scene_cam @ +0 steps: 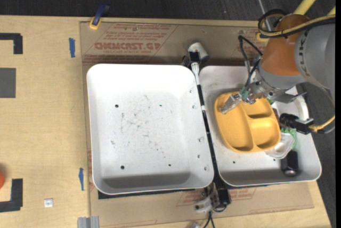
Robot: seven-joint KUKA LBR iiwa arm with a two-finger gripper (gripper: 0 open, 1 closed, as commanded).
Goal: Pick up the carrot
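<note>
The hand hangs over the upper left corner of a yellow two-part tray in the right bin; whether it is apart or together I cannot tell. A clear crumpled thing and a small black thing crowd the tray's lower right edge. I cannot tell where the carrot lies.

The tray was yellow. The right bin under it was white. The left bin beside it was white with dark specks. A black thing lay just right of the tray. Behind the tray, the cardboard was brown with red lettering.
</note>
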